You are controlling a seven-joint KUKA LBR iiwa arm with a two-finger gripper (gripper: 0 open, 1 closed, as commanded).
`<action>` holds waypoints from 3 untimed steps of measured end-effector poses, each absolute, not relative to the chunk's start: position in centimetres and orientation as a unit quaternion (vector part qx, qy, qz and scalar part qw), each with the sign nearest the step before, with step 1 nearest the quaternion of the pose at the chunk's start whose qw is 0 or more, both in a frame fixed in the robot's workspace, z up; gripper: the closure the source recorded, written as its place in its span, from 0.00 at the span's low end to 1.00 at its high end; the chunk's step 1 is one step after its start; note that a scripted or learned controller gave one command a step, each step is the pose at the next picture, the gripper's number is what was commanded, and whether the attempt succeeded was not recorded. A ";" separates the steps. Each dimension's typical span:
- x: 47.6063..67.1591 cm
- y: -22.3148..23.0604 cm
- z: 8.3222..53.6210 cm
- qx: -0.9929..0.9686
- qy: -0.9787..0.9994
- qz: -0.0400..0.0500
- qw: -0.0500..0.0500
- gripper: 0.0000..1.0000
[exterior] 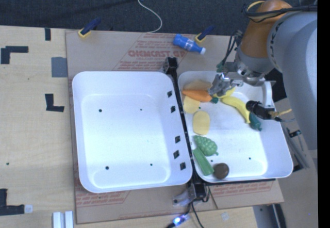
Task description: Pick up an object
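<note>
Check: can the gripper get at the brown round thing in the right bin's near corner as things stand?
Probably yes. The brown round thing lies uncovered from above, though it sits close to the green vegetable and the right bin's near wall. The gripper is over the far end, by the carrot.
</note>
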State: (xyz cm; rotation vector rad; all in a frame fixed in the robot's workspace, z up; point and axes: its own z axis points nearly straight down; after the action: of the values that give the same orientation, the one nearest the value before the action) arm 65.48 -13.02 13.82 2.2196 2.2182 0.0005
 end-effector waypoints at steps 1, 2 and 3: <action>63.9 -13.1 8.1 0.707 0.707 -0.002 -0.001 1.00; 67.1 -19.0 17.7 0.707 0.707 0.002 0.005 1.00; 60.7 -15.8 15.5 0.707 0.707 -0.002 -0.003 1.00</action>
State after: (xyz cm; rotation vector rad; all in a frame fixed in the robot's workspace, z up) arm 60.74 -15.80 15.47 2.2255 2.2261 -0.0065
